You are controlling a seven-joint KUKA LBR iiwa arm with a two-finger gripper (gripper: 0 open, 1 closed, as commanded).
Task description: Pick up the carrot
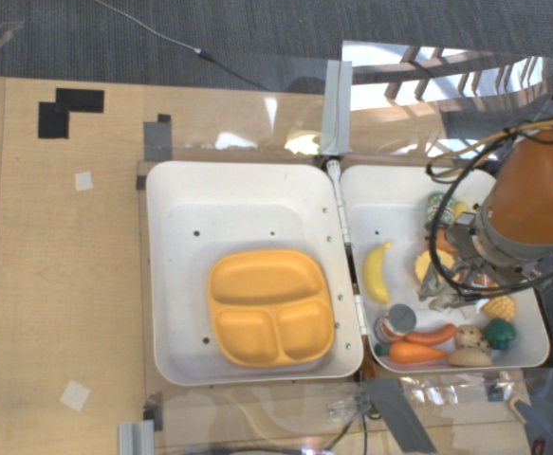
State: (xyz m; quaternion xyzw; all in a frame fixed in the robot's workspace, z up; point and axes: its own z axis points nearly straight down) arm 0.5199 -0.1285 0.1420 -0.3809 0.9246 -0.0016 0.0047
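The pale wooden worktop (58, 282) carries two shallow white bins; the left bin (181, 216) holds a yellow three-compartment plastic tray (269, 306). The gripper (454, 287) hangs low in the right bin (366, 207), its state impossible to tell. The orange plastic carrot (416, 354) lies near that bin's front edge, beside a yellow banana (377, 271).

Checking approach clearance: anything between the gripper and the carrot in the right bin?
Partly. The gripper hangs above the right bin, the carrot at the bin's near edge. A red chili-like piece lies against the carrot's far side, a grey round piece just beyond; open space above the carrot.
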